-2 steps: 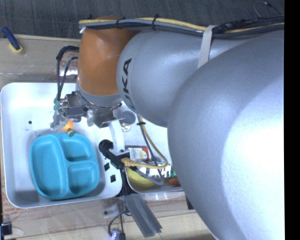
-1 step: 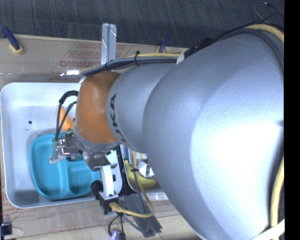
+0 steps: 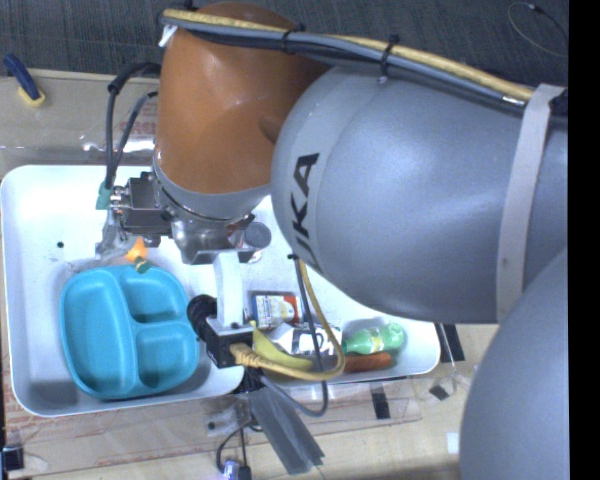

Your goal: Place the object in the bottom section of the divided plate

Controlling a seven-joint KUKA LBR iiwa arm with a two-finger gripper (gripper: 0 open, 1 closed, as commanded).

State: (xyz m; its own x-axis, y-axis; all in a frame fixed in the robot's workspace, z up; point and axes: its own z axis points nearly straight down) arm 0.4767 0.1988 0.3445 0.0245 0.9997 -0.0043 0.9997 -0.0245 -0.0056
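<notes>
Gripper (image 3: 130,220) low over the left bin (image 3: 30,218), just beyond a blue divided plate (image 3: 100,333).
The plate lies toward the left bin's near left corner. A small orange-and-green object (image 3: 137,255) sits at the plate's far rim, touching or just beside the gripper; whether the gripper is open, closed or gripping it cannot be told. Further right, a printed packet (image 3: 270,308) and a green-and-orange toy vegetable (image 3: 375,340) lie near the right bin's (image 3: 423,360) near edge.
</notes>
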